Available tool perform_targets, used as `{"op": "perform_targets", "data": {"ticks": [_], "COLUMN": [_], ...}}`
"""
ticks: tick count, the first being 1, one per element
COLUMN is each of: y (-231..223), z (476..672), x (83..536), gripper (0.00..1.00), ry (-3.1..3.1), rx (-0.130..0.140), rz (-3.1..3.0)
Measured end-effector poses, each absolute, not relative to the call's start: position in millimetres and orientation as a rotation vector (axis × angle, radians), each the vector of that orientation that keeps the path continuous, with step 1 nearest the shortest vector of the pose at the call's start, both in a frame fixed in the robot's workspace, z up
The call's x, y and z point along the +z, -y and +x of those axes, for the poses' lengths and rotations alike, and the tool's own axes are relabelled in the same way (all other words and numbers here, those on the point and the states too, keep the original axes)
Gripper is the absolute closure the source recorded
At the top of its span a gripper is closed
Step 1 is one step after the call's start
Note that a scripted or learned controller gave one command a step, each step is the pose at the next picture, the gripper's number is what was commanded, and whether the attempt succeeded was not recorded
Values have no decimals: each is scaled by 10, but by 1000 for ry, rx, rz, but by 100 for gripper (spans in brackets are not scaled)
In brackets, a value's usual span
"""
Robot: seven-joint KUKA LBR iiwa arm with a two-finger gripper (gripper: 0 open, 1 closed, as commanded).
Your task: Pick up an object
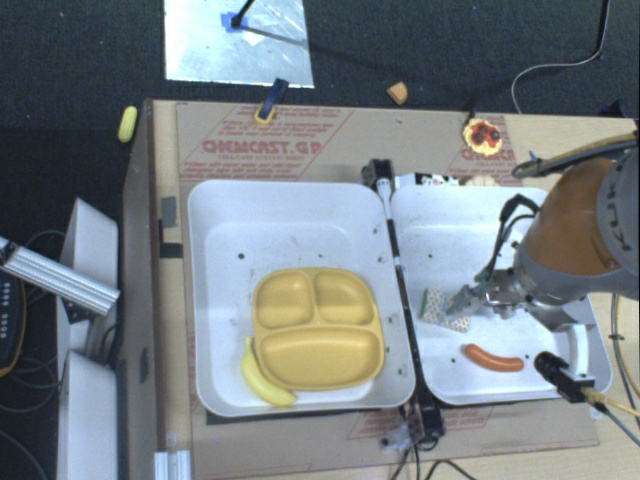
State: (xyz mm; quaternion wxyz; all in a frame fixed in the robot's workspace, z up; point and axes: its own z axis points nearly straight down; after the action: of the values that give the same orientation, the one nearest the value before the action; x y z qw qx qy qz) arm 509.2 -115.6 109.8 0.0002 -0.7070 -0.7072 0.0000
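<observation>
Gripper (462, 301) touches small pale speckled packet (434, 306).

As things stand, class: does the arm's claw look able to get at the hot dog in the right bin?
Probably yes. The hot dog lies alone on the right bin's floor, nothing over it, and the claw hangs just above and to its left.

Evenly and brightly lit from overhead, with soft, faint shadows. Slightly grainy and soft throughout. Mild glare off the white bins (300, 208).
</observation>
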Motion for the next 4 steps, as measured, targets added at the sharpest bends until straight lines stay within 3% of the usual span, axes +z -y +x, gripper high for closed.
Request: {"op": "perform_targets", "data": {"ticks": [1, 2, 3, 4], "y": [2075, 1836, 874, 911], "z": [5853, 5491, 5208, 5419], "x": [1456, 1648, 1424, 880], "gripper": [0, 0, 0, 0], "ry": [2226, 2224, 2226, 2226], "rx": [-2, -2, -2, -8], "rz": [-2225, -2222, -2217, -2218]}}
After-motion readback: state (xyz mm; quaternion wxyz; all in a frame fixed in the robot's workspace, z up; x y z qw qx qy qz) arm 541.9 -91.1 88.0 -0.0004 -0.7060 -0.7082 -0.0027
